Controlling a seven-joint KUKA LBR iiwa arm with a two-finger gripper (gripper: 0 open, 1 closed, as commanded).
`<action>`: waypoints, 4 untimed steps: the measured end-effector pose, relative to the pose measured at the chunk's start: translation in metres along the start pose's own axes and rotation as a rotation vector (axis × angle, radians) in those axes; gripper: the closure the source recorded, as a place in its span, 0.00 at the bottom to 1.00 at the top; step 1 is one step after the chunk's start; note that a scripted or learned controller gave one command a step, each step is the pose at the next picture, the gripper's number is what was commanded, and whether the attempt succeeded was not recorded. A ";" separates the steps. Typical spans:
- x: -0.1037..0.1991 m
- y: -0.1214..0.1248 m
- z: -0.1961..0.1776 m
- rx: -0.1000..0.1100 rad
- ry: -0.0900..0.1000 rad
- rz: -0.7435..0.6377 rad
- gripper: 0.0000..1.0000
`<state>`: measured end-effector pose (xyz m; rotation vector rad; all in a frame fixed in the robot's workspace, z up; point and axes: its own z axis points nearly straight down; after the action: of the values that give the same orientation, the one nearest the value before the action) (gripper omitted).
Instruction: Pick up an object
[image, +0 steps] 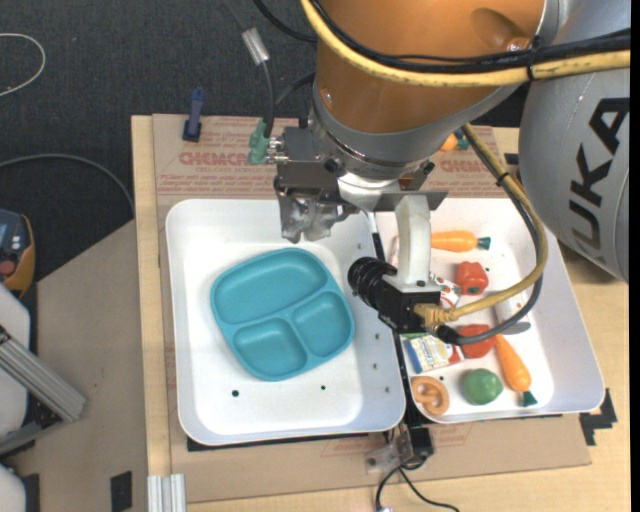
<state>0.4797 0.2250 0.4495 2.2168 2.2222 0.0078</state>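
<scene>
My gripper (312, 218) hangs over the far edge of the left bin (185, 300), just beyond a teal divided plate (282, 312) that lies flat in that bin. No object shows at the gripper. The right bin (565, 310) holds an orange carrot (452, 240) at the back, a red pepper (471, 277), a second carrot (513, 365), a green lime (482, 385), a pretzel (431, 395), a small printed packet (428, 352) and a red item (476, 341) partly hidden by a cable.
The arm's big orange and grey body covers the top of the view and the far part of the right bin. A blue clip (193, 115) lies on the cardboard behind the left bin. Bare white floor surrounds the plate.
</scene>
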 end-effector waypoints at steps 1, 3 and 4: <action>0.001 0.000 -0.010 -0.002 0.001 -0.001 1.00; -0.085 0.002 0.137 0.024 -0.010 0.013 1.00; -0.104 0.031 -0.043 -0.017 0.003 0.005 1.00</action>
<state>0.5108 0.1215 0.4925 2.2155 2.2101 0.0299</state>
